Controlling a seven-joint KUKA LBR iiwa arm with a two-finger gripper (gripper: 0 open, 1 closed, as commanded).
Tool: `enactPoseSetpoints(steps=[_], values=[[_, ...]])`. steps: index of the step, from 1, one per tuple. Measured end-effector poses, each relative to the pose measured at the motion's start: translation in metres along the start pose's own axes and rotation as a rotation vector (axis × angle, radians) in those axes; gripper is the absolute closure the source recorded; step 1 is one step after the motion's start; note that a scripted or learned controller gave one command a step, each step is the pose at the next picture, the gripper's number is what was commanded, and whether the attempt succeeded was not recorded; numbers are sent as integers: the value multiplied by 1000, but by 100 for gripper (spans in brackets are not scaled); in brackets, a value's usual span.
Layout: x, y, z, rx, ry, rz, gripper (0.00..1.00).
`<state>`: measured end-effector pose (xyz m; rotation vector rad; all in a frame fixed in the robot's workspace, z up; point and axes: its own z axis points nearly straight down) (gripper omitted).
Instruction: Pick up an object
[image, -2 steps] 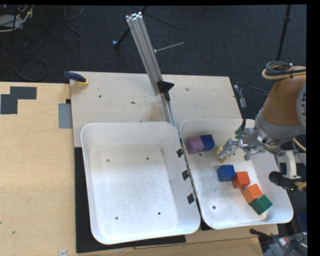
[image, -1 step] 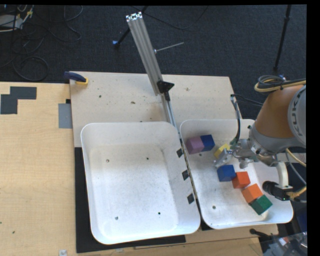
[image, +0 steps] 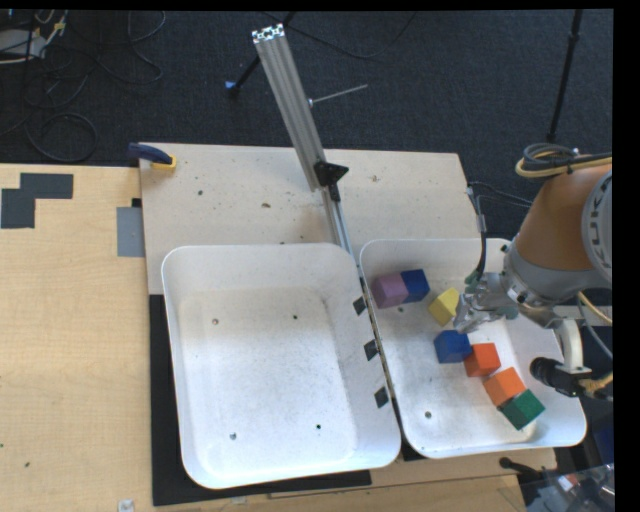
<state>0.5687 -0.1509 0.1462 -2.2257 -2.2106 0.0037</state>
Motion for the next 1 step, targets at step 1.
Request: enactPoseSetpoints(steps=[1], values=[[3, -8, -47, -6, -1, -4, 100]])
